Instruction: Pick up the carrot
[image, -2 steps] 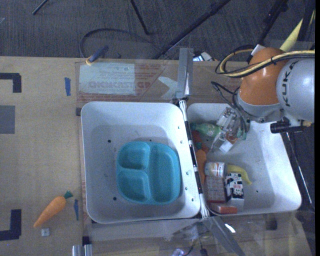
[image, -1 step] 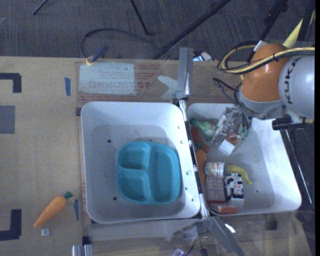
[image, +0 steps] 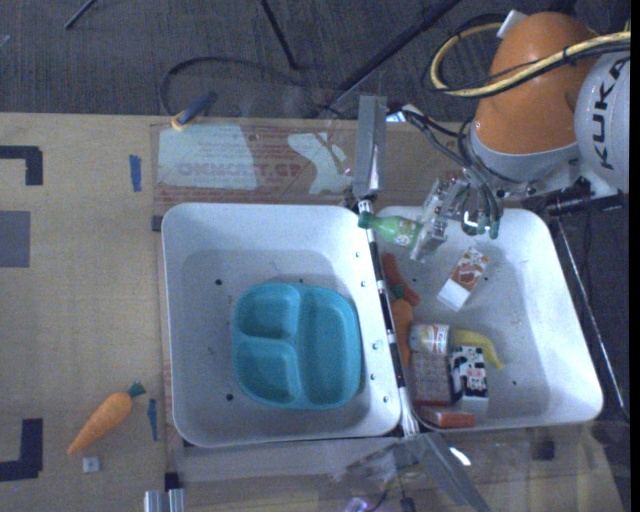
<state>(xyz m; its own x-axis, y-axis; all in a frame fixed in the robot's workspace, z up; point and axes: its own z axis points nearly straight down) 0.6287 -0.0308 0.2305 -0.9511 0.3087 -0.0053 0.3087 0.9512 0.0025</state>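
Observation:
An orange toy carrot with a green top lies on the wooden bench, outside the bins, left of the left bin's front corner. A second orange, carrot-like piece lies in the right bin against its left wall. My gripper hangs over the back left part of the right bin, beside a green bottle. It is apart from the orange piece and far from the carrot on the bench. Nothing shows in its grasp.
The left bin holds a blue divided tray. The right bin holds a small red-and-white carton, a can, a yellow banana, a cow-print carton and a red item.

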